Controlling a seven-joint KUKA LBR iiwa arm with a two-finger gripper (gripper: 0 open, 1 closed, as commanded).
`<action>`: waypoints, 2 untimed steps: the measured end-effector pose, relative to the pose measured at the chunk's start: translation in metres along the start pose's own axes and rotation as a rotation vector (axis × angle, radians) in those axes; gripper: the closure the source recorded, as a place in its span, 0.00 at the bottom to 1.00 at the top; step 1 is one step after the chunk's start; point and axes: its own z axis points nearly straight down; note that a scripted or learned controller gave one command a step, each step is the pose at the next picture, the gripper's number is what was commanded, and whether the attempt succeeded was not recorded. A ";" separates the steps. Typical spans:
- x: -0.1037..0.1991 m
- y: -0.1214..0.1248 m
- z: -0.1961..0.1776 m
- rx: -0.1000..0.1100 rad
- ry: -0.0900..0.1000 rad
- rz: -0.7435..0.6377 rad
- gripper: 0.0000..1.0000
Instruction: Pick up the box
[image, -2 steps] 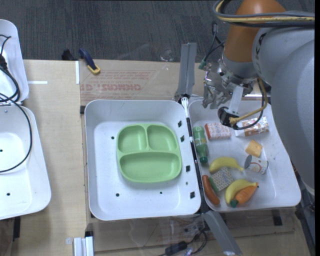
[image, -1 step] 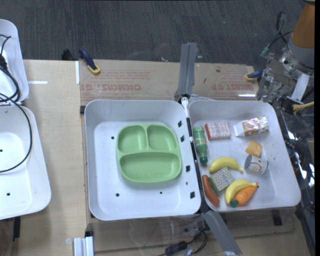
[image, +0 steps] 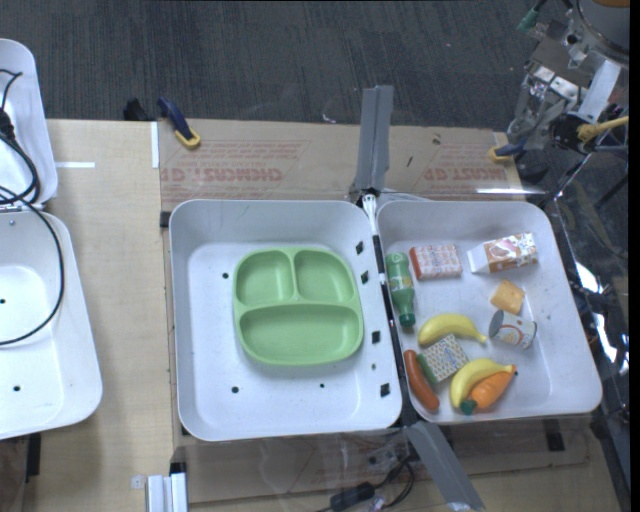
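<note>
Plainly, the pick has not begun; the lines run from the near edge of the bench to the far one.

Near row: in the right bin, at its 6 o'clock, lie a carrot, a second banana, a patterned packet and a red sausage.
Middle row: a banana, a tipped cup, a green bottle at the bin's 9 o'clock.
Left bin: the left bin holds a green divided plate.
Box: the box, red and white, lies flat at the right bin's 11 o'clock, just beside the bottle's cap; a carton sits at its 3 o'clock.
Step in hand: approach, I judge, with nothing taken up.
Next move: travel toward 8 o'clock from the gripper, descend over the box, straddle its short sides clear of the bottle.
Arm pose: the gripper hangs beyond the bench's far right corner, at the scene's 1 o'clock, well apart from the box.
Claw: cannot tell whether apart or together; the hardware is too cluttered.
</note>
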 end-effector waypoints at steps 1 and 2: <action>0.062 -0.038 -0.040 0.000 0.000 -0.006 1.00; 0.161 -0.099 0.096 0.002 -0.001 -0.061 1.00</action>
